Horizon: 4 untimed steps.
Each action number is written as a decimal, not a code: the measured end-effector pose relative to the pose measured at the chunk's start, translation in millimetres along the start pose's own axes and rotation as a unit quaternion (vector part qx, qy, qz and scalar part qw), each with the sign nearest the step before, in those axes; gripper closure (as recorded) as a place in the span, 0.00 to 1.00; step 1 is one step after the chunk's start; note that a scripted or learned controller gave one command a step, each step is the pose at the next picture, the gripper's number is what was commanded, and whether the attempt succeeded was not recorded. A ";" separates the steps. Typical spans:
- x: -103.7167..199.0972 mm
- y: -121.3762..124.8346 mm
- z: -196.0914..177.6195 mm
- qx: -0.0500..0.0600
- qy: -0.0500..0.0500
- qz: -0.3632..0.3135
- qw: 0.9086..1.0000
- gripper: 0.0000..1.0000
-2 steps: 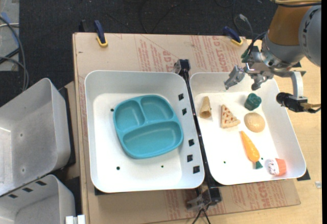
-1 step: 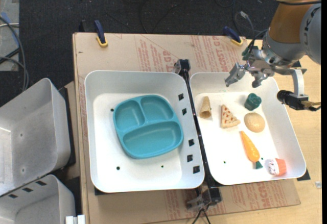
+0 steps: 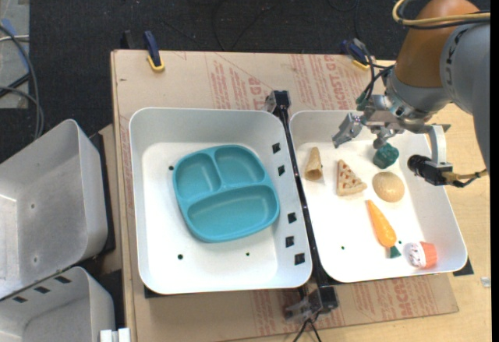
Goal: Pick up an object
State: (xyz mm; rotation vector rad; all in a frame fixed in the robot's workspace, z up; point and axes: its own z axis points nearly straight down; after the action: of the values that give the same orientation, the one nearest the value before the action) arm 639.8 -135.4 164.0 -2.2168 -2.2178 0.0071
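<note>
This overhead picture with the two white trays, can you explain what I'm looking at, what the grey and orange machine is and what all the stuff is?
It is one photo from a fixed camera above a workbench, looking down at a slant. The grey and orange machine reaching in from the right is a robot arm; its hand hangs over the right bin, just above a small dark teal object. I cannot tell whether it is gripping it. That bin also holds toy food: an ice-cream cone, a pizza slice, a tan round piece, a carrot and a small red-and-white item. The left bin holds a blue divided plate.
</note>
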 end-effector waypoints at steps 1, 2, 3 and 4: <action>-2.5 -4.9 65.6 0.001 0.000 0.001 1.000 0.00; -1.9 -5.1 74.1 -0.002 0.000 0.001 1.000 0.00; -1.8 -4.5 65.2 -0.002 0.000 0.001 1.000 1.00; -3.7 -12.9 10.3 -0.005 -0.001 0.001 1.000 1.00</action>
State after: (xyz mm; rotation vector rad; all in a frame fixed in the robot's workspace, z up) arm 626.8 -139.1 153.8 -2.2258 -2.2207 -0.0019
